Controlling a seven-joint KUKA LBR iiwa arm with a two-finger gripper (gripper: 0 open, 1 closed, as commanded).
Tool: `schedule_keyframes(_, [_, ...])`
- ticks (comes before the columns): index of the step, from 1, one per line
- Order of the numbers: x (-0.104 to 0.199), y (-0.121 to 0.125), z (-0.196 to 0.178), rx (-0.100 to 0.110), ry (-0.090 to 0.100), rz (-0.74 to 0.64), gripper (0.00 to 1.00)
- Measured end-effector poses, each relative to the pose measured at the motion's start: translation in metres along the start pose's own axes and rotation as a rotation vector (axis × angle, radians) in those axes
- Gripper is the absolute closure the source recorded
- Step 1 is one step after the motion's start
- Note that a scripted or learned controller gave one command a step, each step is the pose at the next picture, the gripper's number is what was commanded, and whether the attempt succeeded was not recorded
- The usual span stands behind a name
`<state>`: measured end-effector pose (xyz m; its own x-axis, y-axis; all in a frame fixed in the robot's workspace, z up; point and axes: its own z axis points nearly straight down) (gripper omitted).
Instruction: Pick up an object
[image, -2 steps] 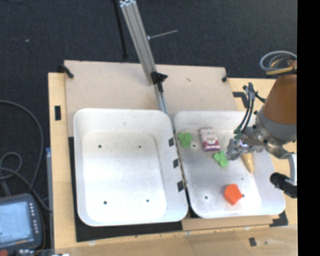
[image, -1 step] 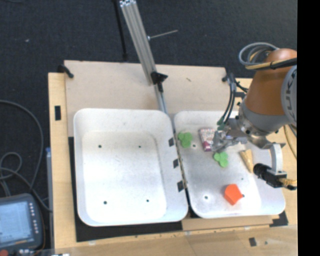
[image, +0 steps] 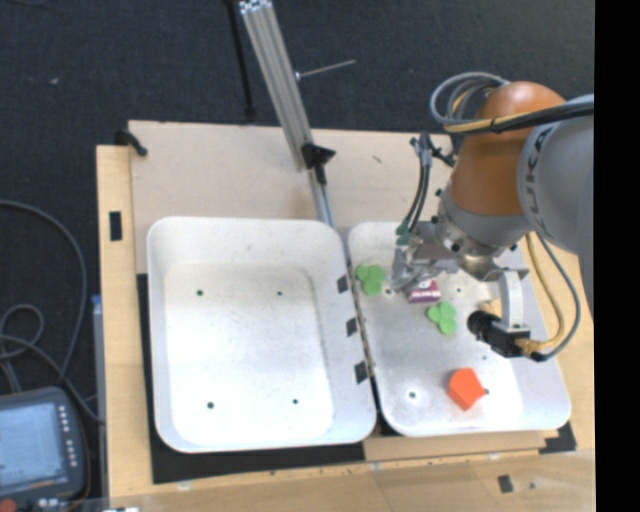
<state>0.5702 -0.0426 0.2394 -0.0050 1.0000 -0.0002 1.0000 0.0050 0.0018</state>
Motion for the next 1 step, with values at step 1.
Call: schedule_keyframes(1, [0.0437, 0.0258, 0.0086, 0.0, 0.0, -0.001, 1.0])
